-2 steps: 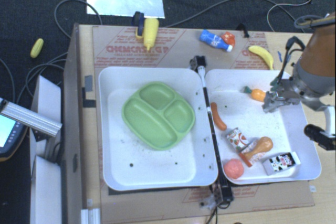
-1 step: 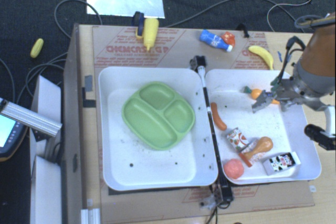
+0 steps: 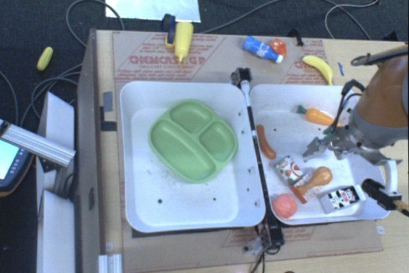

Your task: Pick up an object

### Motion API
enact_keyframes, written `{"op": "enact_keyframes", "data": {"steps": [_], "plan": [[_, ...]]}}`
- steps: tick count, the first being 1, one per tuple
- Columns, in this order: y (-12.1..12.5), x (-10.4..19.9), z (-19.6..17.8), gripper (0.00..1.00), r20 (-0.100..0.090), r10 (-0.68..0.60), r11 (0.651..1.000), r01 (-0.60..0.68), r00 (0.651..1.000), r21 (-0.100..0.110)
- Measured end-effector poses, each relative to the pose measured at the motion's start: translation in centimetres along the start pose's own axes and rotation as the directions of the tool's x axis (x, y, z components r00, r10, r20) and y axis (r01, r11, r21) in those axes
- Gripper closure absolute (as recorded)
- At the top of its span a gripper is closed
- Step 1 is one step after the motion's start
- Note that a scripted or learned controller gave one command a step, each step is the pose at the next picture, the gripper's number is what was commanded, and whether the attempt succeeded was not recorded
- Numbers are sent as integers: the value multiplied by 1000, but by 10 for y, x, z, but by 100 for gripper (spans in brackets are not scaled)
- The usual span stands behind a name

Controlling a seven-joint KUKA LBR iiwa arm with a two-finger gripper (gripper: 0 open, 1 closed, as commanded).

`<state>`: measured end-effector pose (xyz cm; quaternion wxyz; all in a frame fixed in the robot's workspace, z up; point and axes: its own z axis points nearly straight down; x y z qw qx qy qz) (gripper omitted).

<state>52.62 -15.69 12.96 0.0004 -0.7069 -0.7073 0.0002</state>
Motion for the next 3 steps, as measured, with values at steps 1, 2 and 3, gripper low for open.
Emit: {"op": "enact_keyframes", "data": {"steps": [1,2,3], "plan": [[100,-45,22,0,1,-3,1000,3,1000,-4],[119,-44,44,0,2,-4,1000,4,1000,-5],[134,-1,44,0,0,-5,1000,5,1000,-5]]}}
